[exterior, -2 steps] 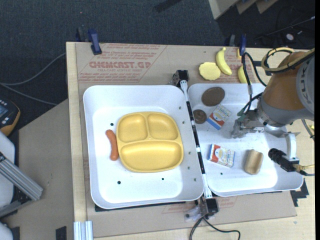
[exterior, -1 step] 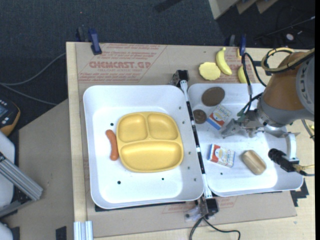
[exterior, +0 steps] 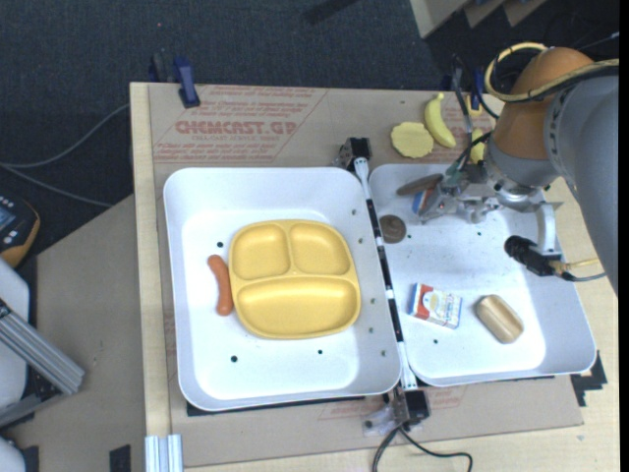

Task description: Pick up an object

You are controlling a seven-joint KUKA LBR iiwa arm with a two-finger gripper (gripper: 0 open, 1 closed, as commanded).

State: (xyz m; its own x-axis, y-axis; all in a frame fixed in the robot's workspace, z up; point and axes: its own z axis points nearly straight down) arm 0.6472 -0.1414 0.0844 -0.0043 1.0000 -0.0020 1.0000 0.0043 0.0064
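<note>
Grey with an orange band, the arm (exterior: 560,106) reaches in from the right and bends down over the far part of the right bin (exterior: 550,362). We see its gripper (exterior: 454,193) low over the bin's far left corner, pointing left, with dark and metal parts crowded around it; we cannot tell how it is set or whether anything sits in it.

On the right bin's floor, well apart from the gripper, lie a small red, white and blue carton (exterior: 434,306) and just right of it a tan bread roll (exterior: 499,319), both toward the near side. A brown round disc (exterior: 392,228) rests against the bin's left wall, near the gripper.

In the left bin (exterior: 197,362) we find a yellow divided plate (exterior: 293,278) with three sections, and an orange sausage (exterior: 221,284) lying just beside its left edge.

On the brown tabletop (exterior: 246,126) beyond the right bin sit a yellow banana (exterior: 438,121) and a flat yellow piece (exterior: 412,140) next to it.
</note>
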